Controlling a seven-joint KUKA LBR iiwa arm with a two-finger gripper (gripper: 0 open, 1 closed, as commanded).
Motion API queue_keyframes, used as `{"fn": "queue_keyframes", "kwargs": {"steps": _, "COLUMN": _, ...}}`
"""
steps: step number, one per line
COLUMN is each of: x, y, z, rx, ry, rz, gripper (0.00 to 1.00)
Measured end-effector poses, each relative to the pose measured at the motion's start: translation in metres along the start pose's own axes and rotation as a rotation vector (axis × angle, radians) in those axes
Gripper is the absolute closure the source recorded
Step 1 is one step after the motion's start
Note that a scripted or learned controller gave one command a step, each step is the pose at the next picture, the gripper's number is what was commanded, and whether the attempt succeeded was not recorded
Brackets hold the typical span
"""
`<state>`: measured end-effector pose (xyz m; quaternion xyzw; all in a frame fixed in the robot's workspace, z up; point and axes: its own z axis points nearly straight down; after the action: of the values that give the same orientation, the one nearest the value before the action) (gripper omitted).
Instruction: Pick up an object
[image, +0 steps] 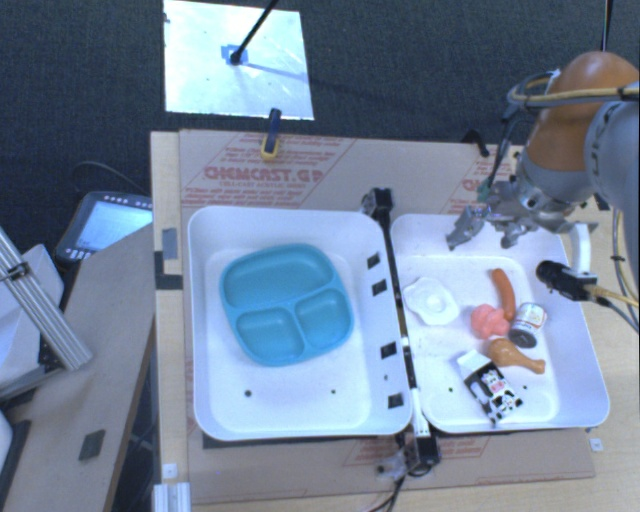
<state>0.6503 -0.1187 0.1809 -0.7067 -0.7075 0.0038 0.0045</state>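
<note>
The right bin (575, 395) holds several small toys: a white fried egg (430, 300), an orange sausage (503, 289), a pink lump (487, 320), a small can (528, 321), a brown drumstick (516, 355) and a black-and-white carton (490, 386). My gripper (486, 231) hovers over the far edge of that bin, up and right of the egg. It is open, with nothing between its fingers. The grey arm with its orange band (590, 85) comes in from the upper right.
A blue divided plate (288, 303) lies in the left bin (210, 400). Black clips (385, 290) run along the seam between the bins. A yellow clamp (270, 146) sits behind them, a tablet (100, 232) at the left.
</note>
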Motion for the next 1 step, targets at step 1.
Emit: {"fn": "queue_keyframes", "kwargs": {"steps": 1, "x": 0.0002, "y": 0.0029, "z": -0.0085, "rx": -0.013, "ry": -0.001, "rz": -0.002, "gripper": 0.00}}
